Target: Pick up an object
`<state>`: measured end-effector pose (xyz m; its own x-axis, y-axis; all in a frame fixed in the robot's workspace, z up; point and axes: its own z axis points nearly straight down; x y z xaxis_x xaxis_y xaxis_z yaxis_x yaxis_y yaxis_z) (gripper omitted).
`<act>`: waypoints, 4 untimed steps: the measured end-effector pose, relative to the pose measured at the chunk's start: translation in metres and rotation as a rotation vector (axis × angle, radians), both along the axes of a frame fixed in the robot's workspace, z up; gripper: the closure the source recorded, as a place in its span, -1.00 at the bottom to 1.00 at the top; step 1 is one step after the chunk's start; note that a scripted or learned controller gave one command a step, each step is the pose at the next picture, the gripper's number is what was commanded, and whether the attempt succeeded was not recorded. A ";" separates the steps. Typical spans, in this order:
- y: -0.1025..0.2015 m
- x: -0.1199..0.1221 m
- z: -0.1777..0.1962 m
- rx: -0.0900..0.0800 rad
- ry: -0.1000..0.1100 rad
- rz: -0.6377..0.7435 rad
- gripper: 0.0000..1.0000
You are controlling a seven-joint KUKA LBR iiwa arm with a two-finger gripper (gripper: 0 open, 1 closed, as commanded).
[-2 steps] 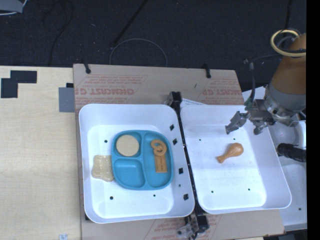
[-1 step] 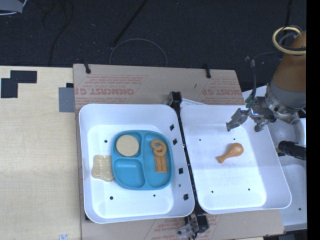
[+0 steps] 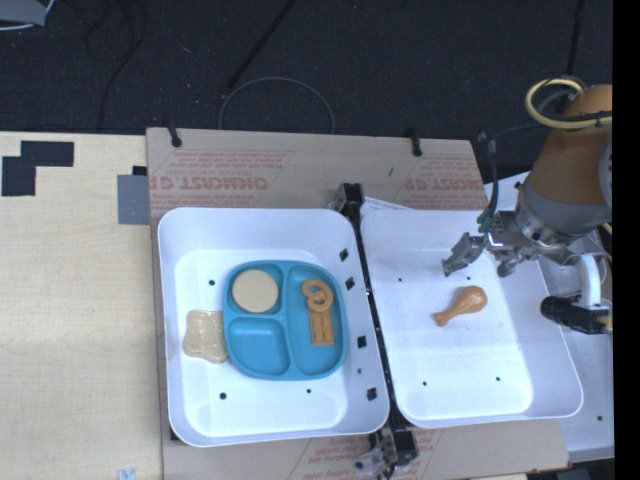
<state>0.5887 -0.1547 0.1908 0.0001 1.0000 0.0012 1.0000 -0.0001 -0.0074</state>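
Gripper (image 3: pixel 487 253): above the upper right part of the right bin, pointing left from the grey wrist; fingers spread apart, nothing between them.
Arm (image 3: pixel 570 163): enters from the right edge, orange band above the grey wrist, yellowish cable loop at its top.
Drumstick (image 3: pixel 461 305): tan toy chicken leg lying on the floor of the right bin, just below the gripper and apart from it, thin end toward lower left.
Right bin (image 3: pixel 450 408): shallow, white, holding the drumstick.
Left bin (image 3: pixel 190 238): shallow, white, holding a blue tray and a pale piece.
Blue divided tray (image 3: pixel 265 353): in the middle of the left bin, three compartments.
Round tan disc (image 3: pixel 254 290): in the tray's upper left compartment.
Brown key-shaped piece (image 3: pixel 319 311): in the tray's right compartment, ring end up.
Pale beige piece (image 3: pixel 205 335): like a slice of bread, on the bin floor touching the tray's left edge.
Cardboard sheet (image 3: pixel 300 168): under both bins, red print on it.
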 end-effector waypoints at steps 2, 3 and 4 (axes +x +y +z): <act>0.002 0.003 -0.080 -0.005 -0.026 0.000 -1.00; 0.001 0.001 -0.074 -0.005 -0.021 -0.003 1.00; -0.009 0.002 -0.014 -0.002 -0.010 -0.005 1.00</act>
